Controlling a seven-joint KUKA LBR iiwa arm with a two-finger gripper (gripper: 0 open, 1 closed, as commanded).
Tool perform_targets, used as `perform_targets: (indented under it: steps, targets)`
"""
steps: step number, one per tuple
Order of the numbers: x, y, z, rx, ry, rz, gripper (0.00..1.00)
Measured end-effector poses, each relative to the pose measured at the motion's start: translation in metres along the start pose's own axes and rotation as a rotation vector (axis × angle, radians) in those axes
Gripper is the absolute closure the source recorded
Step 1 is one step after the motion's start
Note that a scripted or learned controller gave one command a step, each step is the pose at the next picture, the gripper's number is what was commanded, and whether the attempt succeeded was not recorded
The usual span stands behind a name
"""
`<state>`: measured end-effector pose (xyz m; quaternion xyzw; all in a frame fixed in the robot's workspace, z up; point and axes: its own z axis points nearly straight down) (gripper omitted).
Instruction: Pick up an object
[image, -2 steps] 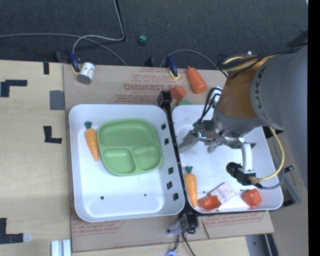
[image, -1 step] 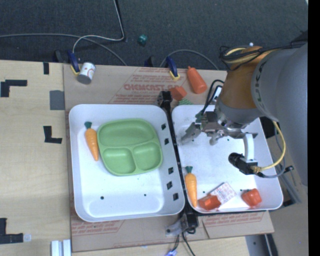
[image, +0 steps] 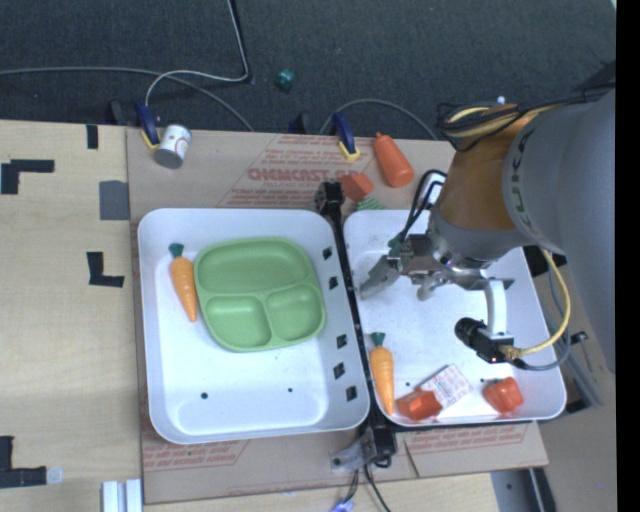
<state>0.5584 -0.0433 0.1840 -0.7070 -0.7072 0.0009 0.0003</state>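
At the right bin's (image: 540, 405) near edge a carrot (image: 382, 372), a red piece (image: 418, 405), a labelled packet (image: 446, 384) with unreadable print and an orange piece (image: 503, 395) are seen. The carrot is judged light, stiff, slippery; its thick middle is favoured. Above, the pincer (image: 385, 275) hangs released, empty. Beyond, "CHEMCAST" is read on the cardboard (image: 290, 172).

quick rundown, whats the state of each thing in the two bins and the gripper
green divided plate: flat in left bin, nothing in its compartments
carrot in left bin: lying beside the plate's left edge
carrot in right bin: lying by the near left wall
red piece: resting in near right corner
white packet: lying flat near the front wall
gripper: over right bin, holding nothing
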Motion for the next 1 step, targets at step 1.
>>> perform_targets:
  steps: [1]
  targets:
    - [0.0064, -0.0192, 0.0001, 0.0, 0.0, 0.0, 0.0]
